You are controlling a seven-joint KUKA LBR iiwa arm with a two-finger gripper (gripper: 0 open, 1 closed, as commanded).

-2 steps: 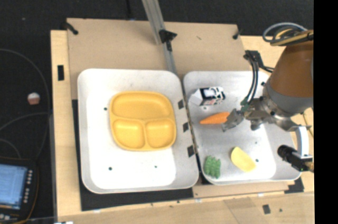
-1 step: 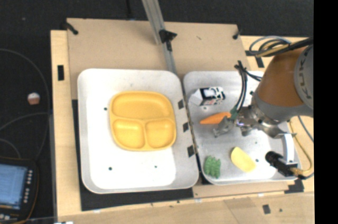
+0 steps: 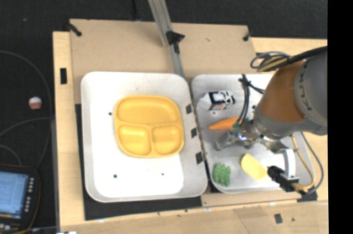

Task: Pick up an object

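- Down in the right bin (image 3: 201, 84), low over its floor, I see the gripper (image 3: 234, 138) sitting just below the carrot. Its metal parts blur together from this angle, so I cannot tell how it is set or whether it has anything.
- Touching or nearly touching the gripper's upper edge is the orange carrot (image 3: 222, 124), lying on a slant on the bin floor. I judge it the likeliest target, but I cannot see it lifted or enclosed.
- Just beyond, toward the bin's far end, a small black-and-white object (image 3: 220, 99) lies by itself, apart from the carrot.
- Nearer the front of the same bin, a yellow lemon-like piece (image 3: 253, 166) sits just below the wrist, and a green knobbly piece (image 3: 222, 173) rests close to the left wall.
- Above the gripper, the arm (image 3: 287, 97) comes in from the right, its orange band over the bin's right half and hiding part of the floor there.
- Across the divider, the left bin (image 3: 96, 117) holds a yellow divided tray (image 3: 148, 125), well apart from the action.
- My read on progress: the approach looks made, with the tool down among the objects, but no pickup is shown. Everything I can see rests on the bin floor. Securing one object and raising it clear is left to do.
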